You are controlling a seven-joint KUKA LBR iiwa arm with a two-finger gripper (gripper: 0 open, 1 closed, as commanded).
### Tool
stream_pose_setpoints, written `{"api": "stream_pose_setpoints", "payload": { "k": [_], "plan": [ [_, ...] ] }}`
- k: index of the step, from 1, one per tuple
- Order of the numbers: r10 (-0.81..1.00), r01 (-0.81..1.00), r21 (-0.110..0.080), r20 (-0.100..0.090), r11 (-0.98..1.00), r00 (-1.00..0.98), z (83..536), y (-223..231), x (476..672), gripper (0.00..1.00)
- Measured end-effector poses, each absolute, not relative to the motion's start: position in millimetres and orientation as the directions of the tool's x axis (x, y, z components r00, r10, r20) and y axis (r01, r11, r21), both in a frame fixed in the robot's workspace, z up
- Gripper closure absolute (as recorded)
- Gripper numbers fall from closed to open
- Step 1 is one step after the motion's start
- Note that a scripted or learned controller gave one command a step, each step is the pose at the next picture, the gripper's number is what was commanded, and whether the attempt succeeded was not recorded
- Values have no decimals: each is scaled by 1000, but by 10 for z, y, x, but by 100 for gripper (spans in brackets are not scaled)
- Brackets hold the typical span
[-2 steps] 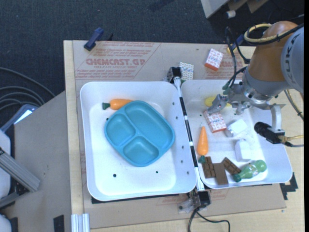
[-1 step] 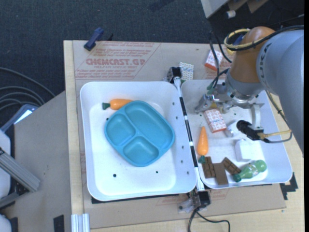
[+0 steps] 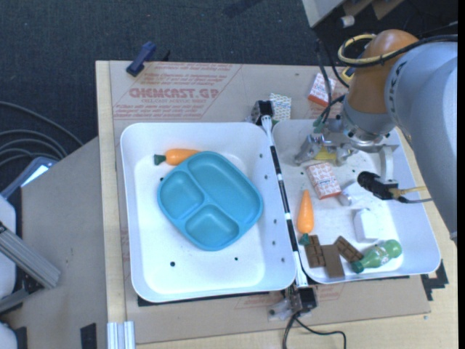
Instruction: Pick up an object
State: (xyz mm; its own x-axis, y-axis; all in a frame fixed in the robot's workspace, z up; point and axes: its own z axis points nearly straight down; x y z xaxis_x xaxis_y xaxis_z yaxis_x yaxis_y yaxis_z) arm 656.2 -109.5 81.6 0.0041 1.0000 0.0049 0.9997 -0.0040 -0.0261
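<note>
My gripper (image 3: 324, 148) hangs low over the far part of the right bin (image 3: 423, 227), just above a red-and-white snack packet (image 3: 323, 180). Nothing shows held in it. Nearer the front of that bin lie an orange carrot (image 3: 306, 211), a white block (image 3: 361, 224), two brown chocolate-like pieces (image 3: 317, 252) and a green bottle (image 3: 378, 255) on its side. In the left bin (image 3: 145, 231), a blue divided plate (image 3: 209, 198) lies with a second carrot (image 3: 176, 155) at its far edge.
A divider with black clips (image 3: 280, 187) runs between the bins. Behind the bins on the bench lie a small patterned packet (image 3: 280, 106), a red-and-white packet (image 3: 320, 89) and a blue object (image 3: 140, 58).
</note>
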Motion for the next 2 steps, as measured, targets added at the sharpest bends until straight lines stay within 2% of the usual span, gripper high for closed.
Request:
{"api": "stream_pose_setpoints", "payload": {
  "k": [2],
  "plan": [
    [1000, 999, -31, 3, -7, 7, 805, -1214, 6599, 0]
  ]
}}
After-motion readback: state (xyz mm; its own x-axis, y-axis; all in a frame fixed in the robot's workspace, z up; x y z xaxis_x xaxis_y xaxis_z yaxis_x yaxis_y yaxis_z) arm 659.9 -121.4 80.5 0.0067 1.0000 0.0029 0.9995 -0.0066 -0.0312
